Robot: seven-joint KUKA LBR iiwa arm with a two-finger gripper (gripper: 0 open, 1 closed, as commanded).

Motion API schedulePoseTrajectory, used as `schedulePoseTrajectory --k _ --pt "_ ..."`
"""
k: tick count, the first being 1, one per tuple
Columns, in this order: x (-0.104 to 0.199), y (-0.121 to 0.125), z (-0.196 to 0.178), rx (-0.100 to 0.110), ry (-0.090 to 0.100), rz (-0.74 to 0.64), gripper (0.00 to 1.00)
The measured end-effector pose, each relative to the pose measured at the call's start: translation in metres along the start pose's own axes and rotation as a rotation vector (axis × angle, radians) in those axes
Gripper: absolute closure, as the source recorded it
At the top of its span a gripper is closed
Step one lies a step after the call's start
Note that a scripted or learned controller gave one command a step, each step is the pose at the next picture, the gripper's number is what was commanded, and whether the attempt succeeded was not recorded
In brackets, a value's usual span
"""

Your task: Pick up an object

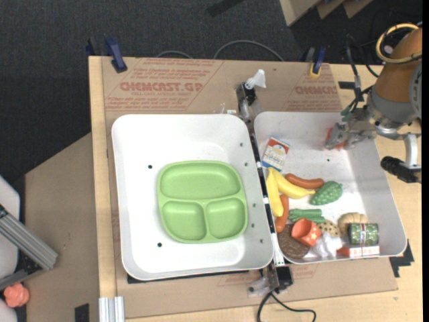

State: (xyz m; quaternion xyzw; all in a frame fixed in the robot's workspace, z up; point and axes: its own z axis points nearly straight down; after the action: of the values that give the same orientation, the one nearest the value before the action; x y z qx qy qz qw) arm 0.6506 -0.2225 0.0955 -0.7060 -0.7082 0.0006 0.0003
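As toy groceries lay heaped along the near half of the right bin (395,210), none of them was held. A yellow banana (281,186) curved beside the bin's left wall, with a red sausage (305,180) just to its right and a knobbly green fruit (326,193) touching the sausage's end. Farther back, a small white carton (275,153) with red and blue printing sat apart from the pile. Toward the near edge were a brown round disc (292,245), a red pepper piece (305,232), a green vegetable (306,215) and a small can (362,233) with a green label.

The gripper (342,134) hung over the far right corner of that bin, well apart from the heap; whether its jaws were spread or pressed together could not be told, and nothing could be made out between them. The arm (395,86) reached in from the right.

In the left bin (134,180) lay a pale green divided tray (201,200), one long compartment far and two smaller ones near. Both bins rested on a brown bench (167,86).
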Motion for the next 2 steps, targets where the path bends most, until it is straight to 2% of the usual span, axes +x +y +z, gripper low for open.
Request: schedulePoseTrajectory --k 1,2 --pt "0.064 0.017 -0.047 0.0 0.0 -0.002 1.0" --pt "0.144 0.018 -0.103 -0.007 0.0 -0.003 1.0"
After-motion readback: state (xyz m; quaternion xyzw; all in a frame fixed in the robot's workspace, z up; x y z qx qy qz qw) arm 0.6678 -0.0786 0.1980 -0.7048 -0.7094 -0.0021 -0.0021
